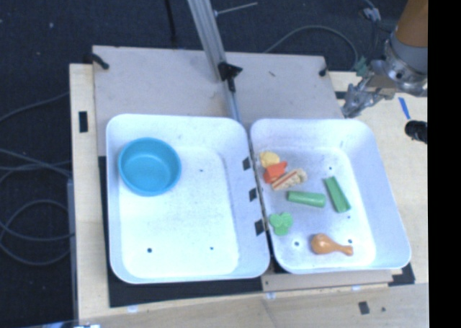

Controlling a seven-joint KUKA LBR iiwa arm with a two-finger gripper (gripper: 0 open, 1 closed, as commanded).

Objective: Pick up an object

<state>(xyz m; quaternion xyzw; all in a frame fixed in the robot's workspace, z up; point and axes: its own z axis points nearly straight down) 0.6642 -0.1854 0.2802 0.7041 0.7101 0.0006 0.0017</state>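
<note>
No object is lifted yet; the small toys are seen lying in the right bin (374, 175). A green block (336, 194) lies near the middle, tilted, with a green cylinder (306, 199) just at its 9 o'clock. At 10 o'clock of these, a yellow piece (269, 158), a red piece (274, 171) and a tan striped piece (289, 178) are clustered, touching. A green lumpy toy (280, 223) sits at the bin's 7 o'clock, and an orange pear-like toy (330, 246) at 5 o'clock. All look like smooth plastic.

The end effector (358, 99) is held outside the bin, beyond its 1 o'clock corner; how its fingers stand cannot be told. The step is judged to be the approach: a move inward and down over one piece is called for.

The left bin (180, 247) carries a round blue bowl (149, 166) at 10 o'clock. Both bins rest on the desk (166, 78).
</note>
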